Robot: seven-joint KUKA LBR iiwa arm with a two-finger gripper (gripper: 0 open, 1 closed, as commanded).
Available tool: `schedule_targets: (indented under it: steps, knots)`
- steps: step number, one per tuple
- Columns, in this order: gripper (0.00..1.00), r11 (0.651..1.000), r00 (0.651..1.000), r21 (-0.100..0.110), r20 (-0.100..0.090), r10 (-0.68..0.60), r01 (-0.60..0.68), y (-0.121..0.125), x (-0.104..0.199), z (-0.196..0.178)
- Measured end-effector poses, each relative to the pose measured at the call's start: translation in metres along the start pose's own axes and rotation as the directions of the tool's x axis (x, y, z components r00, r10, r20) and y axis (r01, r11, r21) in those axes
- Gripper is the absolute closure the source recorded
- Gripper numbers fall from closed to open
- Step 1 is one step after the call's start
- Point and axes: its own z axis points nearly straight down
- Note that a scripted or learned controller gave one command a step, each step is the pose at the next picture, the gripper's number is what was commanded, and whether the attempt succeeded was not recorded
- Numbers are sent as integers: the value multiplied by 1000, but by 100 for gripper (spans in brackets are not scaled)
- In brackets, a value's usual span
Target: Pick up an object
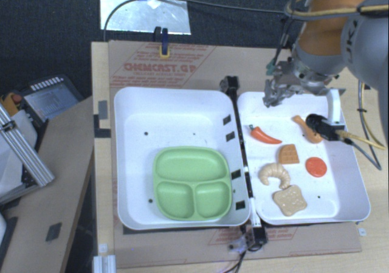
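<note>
The right bin (349, 205) holds several toy foods. A red-orange chili pepper (265, 135) lies near its left wall. Below it sit a tan cracker (289, 154), a round red slice (316, 167), a croissant (274, 174) and a slice of toast (290, 200). An orange piece (308, 130) lies at the right beside a black fitting (322, 126). My gripper (275, 95) hangs over the bin's far left corner, above and behind the chili, with nothing visible between its fingers.
The left bin (130, 114) holds a green divided plate (191, 182) toward its front. A black divider (238, 144) runs between the bins. Cables (364, 141) trail over the right bin's right rim. The arm's grey and orange body (340, 16) looms over the far right.
</note>
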Motion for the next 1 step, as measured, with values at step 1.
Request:
schedule_targets:
  steps: [1]
  knots:
    - [100, 1000, 1000, 1, 0, 1, -1, -1, 52, -5]
